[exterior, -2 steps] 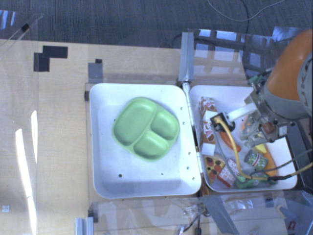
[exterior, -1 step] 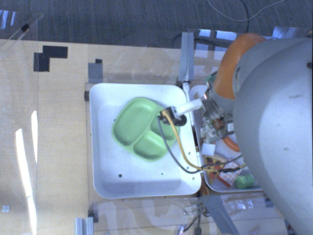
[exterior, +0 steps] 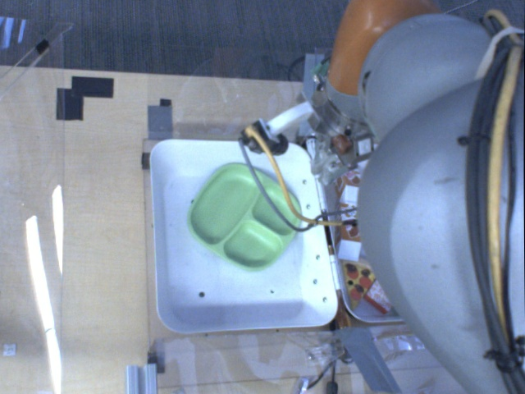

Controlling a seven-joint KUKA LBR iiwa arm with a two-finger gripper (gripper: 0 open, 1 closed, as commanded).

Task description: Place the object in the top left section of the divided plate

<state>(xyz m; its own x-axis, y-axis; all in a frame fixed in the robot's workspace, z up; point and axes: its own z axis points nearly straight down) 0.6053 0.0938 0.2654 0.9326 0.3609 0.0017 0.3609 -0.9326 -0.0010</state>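
A light green divided plate (exterior: 238, 216) lies in the left white bin (exterior: 205, 302), tilted so its sections sit diagonally. Nothing lies in its sections that I can make out. My gripper (exterior: 332, 150) hangs over the wall between the two bins, just right of the plate's upper right rim, mostly covered by the grey wrist and the orange band. A yellow and black cable (exterior: 279, 187) loops from the wrist over the plate's right side. I make out no object held at the gripper.
The big grey arm (exterior: 443, 203) covers most of the right bin. Small colourful items (exterior: 361, 281) peek out along that bin's left edge, with more (exterior: 349, 191) higher up. Wooden bench (exterior: 74, 245) spreads to the left.
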